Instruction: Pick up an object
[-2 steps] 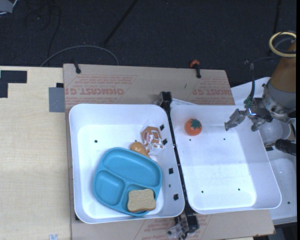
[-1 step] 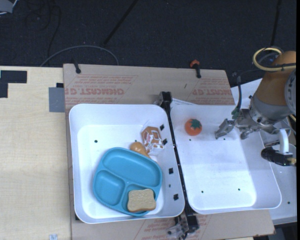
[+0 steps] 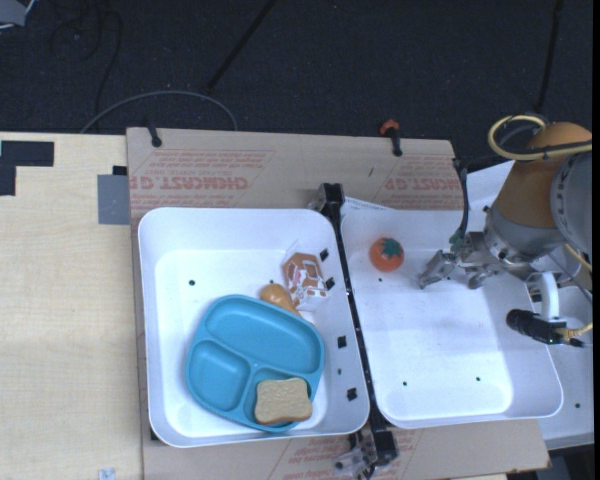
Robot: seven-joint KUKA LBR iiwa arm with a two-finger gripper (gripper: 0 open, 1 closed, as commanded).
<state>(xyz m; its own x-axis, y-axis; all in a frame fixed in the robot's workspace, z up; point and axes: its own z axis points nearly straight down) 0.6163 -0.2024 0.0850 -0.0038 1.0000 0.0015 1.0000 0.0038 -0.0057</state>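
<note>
A small orange-red fruit with a green top [image 3: 386,254] lies in the right bin [image 3: 450,398], near its far left corner. My gripper [image 3: 452,274] hangs over the right bin's far right part, a short way right of the fruit and apart from it. Its fingers are spread open with nothing between them. In the left bin [image 3: 165,268] lies a blue divided plate [image 3: 242,353] with a slice of bread [image 3: 283,400] on its near right corner. A brown and white patterned piece [image 3: 304,274] and a small yellow-orange object [image 3: 276,295] lie just beyond the plate.
A black divider [image 3: 345,308] runs between the two bins. The grey arm with its orange band [image 3: 535,183] comes in from the right. A black part [image 3: 536,326] juts over the right bin's right wall. Cardboard [image 3: 280,173] lies under the bins.
</note>
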